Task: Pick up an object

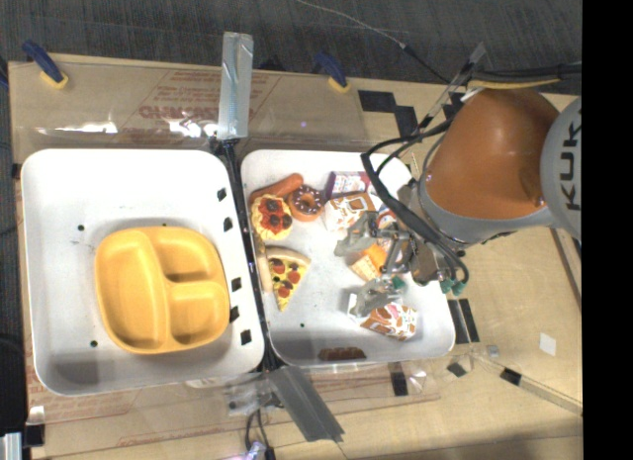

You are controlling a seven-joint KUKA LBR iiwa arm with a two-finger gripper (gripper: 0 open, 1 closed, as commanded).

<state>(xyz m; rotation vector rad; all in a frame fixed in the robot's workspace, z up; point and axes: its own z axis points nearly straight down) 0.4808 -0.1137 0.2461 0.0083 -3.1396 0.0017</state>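
The nearest thing to the gripper is an orange cheese-like wedge, lying just to its left in the right bin, close against the metal parts. From here I cannot tell whether the claw is apart or together; the wrist and cables hide it. Just below the gripper lies a patterned packet, with a clear wrapper touching its upper left edge.

That same bin holds more toy food: one round pizza, one pizza slice below it, one sausage near the top, one chocolate doughnut beside it, one purple-topped carton and one white box below that.

The left bin carries a single yellow divided tray, with three compartments, sitting roughly in its middle.
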